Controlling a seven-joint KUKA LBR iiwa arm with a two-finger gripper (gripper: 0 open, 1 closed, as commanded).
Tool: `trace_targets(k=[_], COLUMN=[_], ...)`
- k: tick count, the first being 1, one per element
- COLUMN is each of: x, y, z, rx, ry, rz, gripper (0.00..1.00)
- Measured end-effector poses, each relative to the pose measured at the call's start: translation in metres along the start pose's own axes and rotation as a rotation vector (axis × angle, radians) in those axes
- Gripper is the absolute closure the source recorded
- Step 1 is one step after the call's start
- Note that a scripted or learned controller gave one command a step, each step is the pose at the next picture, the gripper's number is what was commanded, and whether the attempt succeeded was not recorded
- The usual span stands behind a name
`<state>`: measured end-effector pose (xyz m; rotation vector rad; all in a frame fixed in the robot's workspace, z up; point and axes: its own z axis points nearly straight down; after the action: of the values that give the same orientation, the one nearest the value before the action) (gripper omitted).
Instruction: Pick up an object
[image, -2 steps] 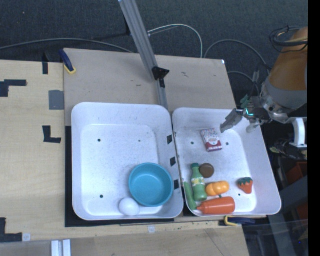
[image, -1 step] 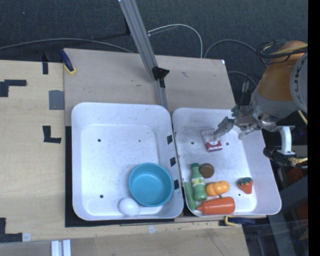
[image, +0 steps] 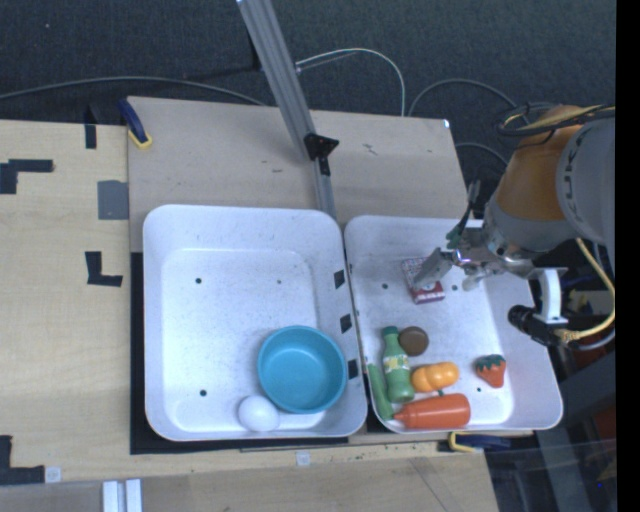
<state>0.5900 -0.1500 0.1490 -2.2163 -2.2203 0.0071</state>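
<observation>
The gripper (image: 432, 272) hangs low in the top part of the right bin (image: 372, 242), with its tip right over a small red and grey block (image: 424, 285). I cannot tell if it is open or shut, or if it has the block, because its tip is blurry and hides the spot where they meet. The block sits by itself on the white floor of the bin, well apart from the other toys. Those lie in a bunch at the bottom: a green bottle (image: 395, 366), a brown ball (image: 413, 341), an orange fruit (image: 434, 376), a long red carrot (image: 435, 410) and a small strawberry (image: 490, 369) off to the side. The left bin (image: 200, 225) holds a blue bowl (image: 301, 368) and a white ball (image: 257, 412). Both bins sit on the worktop (image: 220, 150). I think the block is the thing to grab, since it is closest. To do it well, the gripper should line up right over the middle of the block, go straight down so one side sits on each side of it, squeeze firmly, and then lift slowly. If it comes down off to one side, the block may just slide away.
</observation>
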Motion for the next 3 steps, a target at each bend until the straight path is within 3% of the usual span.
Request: trace_targets(k=[1,2,3], x=[0.004,0.005,0.01], y=[-0.003,-0.003,0.005], z=[0.061,0.05,-0.009], rx=[-0.006,-0.004,-0.011], ry=[-0.002,0.001,-0.001], rz=[0.0,-0.001,-0.001], gripper=[0.0,1.0,1.0])
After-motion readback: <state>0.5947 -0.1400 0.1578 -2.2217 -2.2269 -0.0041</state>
